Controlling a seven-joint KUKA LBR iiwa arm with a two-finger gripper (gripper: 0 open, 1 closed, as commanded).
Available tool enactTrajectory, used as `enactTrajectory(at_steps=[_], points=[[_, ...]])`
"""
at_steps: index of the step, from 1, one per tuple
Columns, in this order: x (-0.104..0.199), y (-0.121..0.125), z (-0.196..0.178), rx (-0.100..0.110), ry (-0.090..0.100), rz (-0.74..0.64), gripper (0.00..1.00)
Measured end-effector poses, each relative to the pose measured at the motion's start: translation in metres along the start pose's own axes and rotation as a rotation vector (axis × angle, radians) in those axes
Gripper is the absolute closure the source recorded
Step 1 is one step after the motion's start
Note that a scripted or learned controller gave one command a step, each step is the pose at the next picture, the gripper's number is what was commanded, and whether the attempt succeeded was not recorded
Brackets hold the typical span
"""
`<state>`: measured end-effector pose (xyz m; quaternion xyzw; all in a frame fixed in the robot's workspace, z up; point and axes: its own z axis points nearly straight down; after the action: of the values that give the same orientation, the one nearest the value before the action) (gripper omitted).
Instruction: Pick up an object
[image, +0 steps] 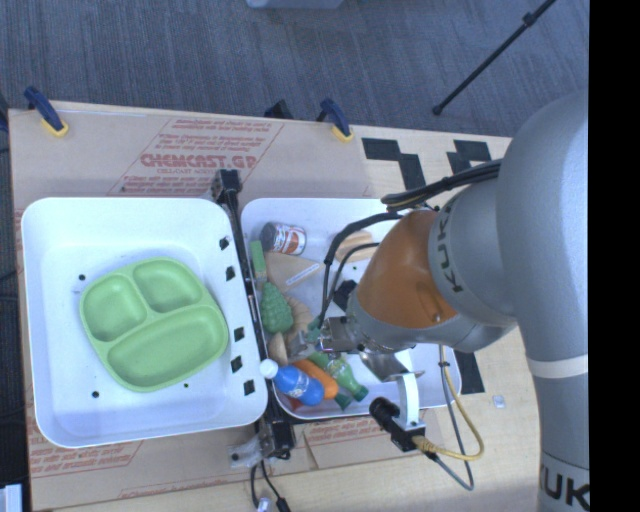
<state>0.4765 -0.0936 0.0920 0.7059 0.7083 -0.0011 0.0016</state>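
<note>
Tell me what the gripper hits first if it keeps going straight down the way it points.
Probably the clutter heaped at the near end of the right bin: the gripper hangs over the orange piece and blue bottle. Depth is unclear, so which comes first is uncertain.

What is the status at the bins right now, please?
Gripper low in right white bin, fingers unclear. Nothing seen held. Blue plastic bottle, orange carrot-shaped toy and red-labelled tin can crowd that bin. Green divided plate in left bin.
</note>
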Motion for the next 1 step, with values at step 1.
enactTrajectory(at_steps=[1], points=[[0.0008,0.0008,-0.0100,0.000,0.001,-0.006,1.00]])
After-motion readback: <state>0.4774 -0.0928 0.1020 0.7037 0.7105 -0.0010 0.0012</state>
